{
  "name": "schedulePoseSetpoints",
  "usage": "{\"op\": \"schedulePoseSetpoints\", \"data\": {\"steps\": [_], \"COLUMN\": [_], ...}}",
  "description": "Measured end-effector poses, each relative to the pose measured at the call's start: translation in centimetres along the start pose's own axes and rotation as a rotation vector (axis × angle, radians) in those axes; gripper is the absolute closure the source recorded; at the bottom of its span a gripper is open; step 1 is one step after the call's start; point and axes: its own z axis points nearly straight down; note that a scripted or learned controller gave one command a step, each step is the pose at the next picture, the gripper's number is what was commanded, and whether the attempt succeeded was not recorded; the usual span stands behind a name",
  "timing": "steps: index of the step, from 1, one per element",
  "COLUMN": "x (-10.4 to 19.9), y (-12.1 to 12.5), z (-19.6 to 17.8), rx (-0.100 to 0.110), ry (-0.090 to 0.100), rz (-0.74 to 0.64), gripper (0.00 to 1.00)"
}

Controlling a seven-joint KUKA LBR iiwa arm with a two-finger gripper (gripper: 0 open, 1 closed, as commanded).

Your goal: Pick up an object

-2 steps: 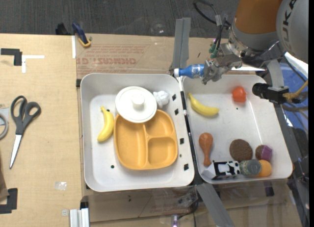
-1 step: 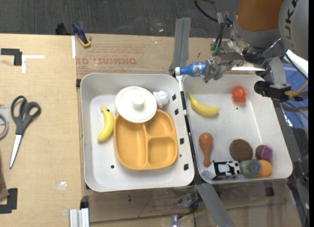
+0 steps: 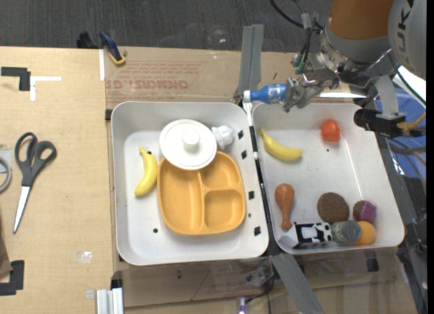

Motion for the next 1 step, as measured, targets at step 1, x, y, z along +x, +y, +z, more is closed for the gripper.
{"op": "schedulePoseSetpoints", "data": {"steps": [1], "x": [-3.18], "y": [-7.94], "z": [-1.08], "rx": [-0.007], "ry": [0.006], "rz": [-0.259], "gripper": [1.00]}}
